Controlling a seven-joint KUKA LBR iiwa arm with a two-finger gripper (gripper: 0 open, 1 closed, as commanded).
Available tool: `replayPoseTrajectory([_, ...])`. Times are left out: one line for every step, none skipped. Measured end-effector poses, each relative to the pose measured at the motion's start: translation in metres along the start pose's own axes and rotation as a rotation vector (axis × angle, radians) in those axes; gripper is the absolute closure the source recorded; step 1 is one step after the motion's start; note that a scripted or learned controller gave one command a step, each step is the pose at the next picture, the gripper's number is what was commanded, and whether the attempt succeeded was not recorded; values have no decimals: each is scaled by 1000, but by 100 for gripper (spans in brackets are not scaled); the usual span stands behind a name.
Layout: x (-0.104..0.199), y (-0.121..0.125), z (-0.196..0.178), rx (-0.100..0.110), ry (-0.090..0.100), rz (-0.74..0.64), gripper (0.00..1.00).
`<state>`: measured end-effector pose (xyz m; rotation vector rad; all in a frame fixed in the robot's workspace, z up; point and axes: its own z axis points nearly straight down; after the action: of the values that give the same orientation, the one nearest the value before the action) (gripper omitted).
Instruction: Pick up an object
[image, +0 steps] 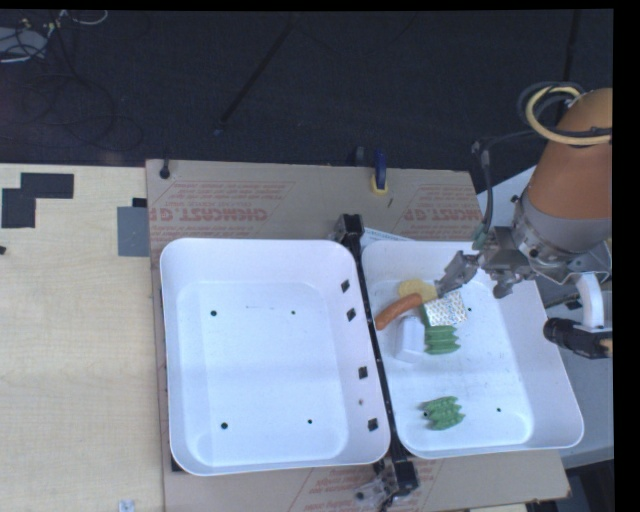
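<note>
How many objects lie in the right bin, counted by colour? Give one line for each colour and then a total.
Green: 2, the upper green piece and the lower green piece
Orange: 1, the orange stick
Yellow: 1, the yellow piece
White with dots: 1, the dotted block
Total: 5

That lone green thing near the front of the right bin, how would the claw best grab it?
Probably from straight above, closing across the short width at the middle of the lone green piece. It lies flat and longish, running roughly left to right, well apart from the pile near the claw and off the right bin walls, so there is room on both sides.
</note>
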<state>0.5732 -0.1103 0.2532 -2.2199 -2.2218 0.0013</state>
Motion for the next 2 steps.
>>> replayPoseTrajectory([52, -38, 70, 13, 4, -3, 0])
replayPoseTrajectory([26, 18, 161, -3, -3, 0, 0])
